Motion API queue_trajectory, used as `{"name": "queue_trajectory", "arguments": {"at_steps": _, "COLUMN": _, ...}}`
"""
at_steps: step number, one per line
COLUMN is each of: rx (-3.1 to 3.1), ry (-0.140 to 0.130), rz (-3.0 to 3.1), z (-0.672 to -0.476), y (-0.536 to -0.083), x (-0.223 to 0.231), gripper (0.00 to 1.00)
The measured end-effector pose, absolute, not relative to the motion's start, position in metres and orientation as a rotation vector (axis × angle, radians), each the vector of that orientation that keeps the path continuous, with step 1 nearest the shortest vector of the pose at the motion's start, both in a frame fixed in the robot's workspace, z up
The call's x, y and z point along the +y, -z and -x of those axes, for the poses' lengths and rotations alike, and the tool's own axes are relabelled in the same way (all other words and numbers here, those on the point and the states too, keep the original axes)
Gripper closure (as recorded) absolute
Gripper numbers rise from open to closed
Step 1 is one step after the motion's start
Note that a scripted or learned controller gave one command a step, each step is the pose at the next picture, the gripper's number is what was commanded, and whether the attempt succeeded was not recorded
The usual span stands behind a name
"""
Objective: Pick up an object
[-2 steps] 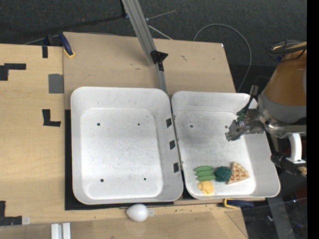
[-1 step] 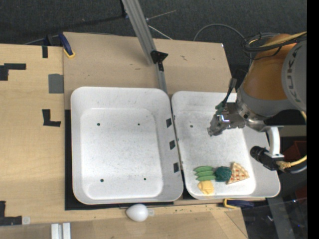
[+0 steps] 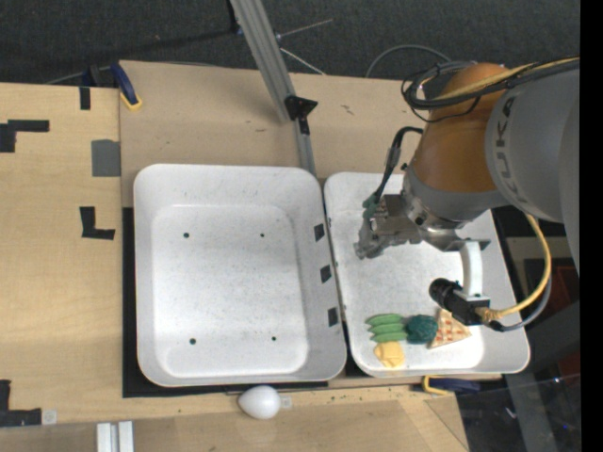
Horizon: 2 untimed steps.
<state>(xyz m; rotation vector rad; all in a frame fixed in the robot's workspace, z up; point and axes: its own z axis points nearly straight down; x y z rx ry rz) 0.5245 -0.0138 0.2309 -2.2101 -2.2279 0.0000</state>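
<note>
gripper over the right bin, centre-right of frame | jaws: cannot tell how far open, nothing seen between them | objects: green pea pod, broccoli, pizza slice, yellow piece clustered at that bin's lower edge, well apart from gripper

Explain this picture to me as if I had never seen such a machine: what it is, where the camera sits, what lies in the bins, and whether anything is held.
One camera looks down at a slant on a wooden bench. The big grey and orange shape on the right is a robot arm; its gripper, a two-finger claw, hangs over the right bin. I see nothing between its fingers. Near that bin's front edge lie small toys: a green pea pod, a dark green piece, a yellow piece and a pizza slice. The left bin stands beside it. A white egg-shaped object lies on the bench in front.
</note>
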Motion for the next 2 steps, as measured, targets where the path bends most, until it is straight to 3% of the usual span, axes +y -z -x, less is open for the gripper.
{"name": "queue_trajectory", "arguments": {"at_steps": 2, "rx": -2.229, "ry": 0.001, "rz": 2.211, "z": -0.543, "y": -0.231, "x": 0.092, "gripper": 1.00}}
